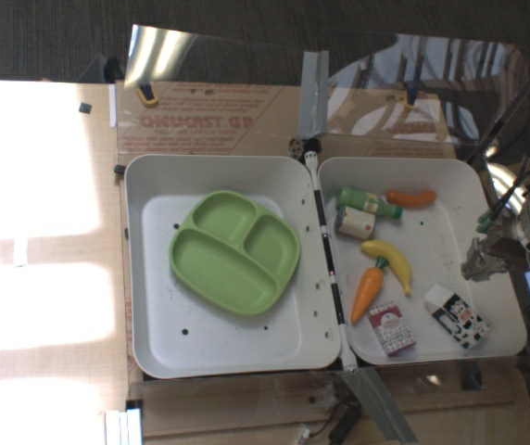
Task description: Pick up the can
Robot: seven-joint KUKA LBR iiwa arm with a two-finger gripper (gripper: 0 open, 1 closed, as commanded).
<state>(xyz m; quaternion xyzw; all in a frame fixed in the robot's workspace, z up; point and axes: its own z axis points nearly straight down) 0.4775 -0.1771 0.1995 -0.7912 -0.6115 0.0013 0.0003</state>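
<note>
Right white bin (450, 170): small cream cylindrical can (355, 221) lies near its left wall. Gripper (484, 260) over right edge; finger state unreadable.

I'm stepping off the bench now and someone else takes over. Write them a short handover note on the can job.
Gripper: at the right edge of the right bin, holding nothing visible; fingers too unclear to judge.
Can: lying on its side near the right bin's left wall, just below the green bottle, above the banana.
Left bin: holds the green divided plate.
Done: nothing; the can is not yet grasped.
Left: reach across the bin, grasp the can, lift it.
</note>
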